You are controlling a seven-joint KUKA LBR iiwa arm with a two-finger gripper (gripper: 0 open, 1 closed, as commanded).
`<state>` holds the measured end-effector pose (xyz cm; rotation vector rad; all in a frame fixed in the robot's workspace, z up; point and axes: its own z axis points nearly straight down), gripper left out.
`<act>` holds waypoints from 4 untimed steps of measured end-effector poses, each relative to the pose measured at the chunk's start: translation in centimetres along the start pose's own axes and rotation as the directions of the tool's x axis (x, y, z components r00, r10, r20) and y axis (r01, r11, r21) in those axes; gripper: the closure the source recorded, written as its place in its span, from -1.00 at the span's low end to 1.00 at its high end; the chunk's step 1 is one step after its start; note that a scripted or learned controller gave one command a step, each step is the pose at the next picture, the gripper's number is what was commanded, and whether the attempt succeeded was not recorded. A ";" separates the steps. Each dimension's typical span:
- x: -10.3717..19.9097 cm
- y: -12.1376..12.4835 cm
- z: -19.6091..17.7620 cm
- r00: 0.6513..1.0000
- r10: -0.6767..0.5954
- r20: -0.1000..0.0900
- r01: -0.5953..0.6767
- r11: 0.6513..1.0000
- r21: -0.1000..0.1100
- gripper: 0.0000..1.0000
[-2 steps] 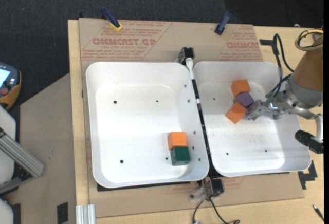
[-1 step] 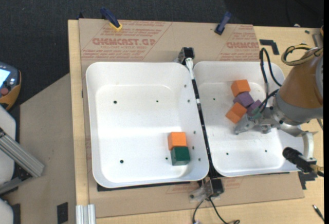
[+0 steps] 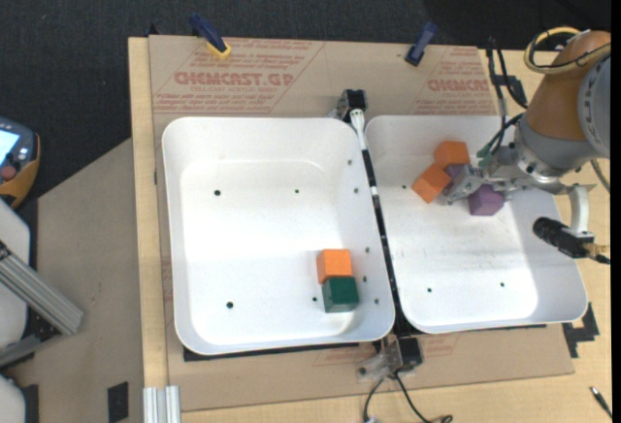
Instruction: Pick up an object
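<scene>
In the right bin [image 3: 485,305], two orange blocks lie close together, one [image 3: 451,155] further back and one [image 3: 431,184] just in front of it to the left. A purple block [image 3: 486,203] sits right beside them. My gripper [image 3: 473,182] hangs low over this cluster, between the nearer orange block and the purple block and touching or almost touching both. The grey arm [image 3: 558,120] reaches in from the right. In the left bin [image 3: 243,178], an orange block [image 3: 335,264] and a green block [image 3: 340,293] sit side by side near the front right corner.
The bins meet at a raised divider rim [image 3: 374,208], with a black clamp [image 3: 352,104] at its far end. Cables [image 3: 500,81] run along the right bin's back right side, and a black fitting [image 3: 561,237] sticks out near its right rim. The bins rest on a cardboard sheet [image 3: 272,72].
</scene>
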<state>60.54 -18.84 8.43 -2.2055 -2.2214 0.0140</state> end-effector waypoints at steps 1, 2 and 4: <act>-0.1 -0.2 -1.0 1.000 0.006 0.002 -0.006 1.000 -0.004 1.00; 5.0 -6.2 -0.2 1.000 0.007 0.003 -0.006 1.000 -0.019 1.00; 18.6 -0.6 -17.0 1.000 0.000 0.000 0.000 1.000 -0.025 1.00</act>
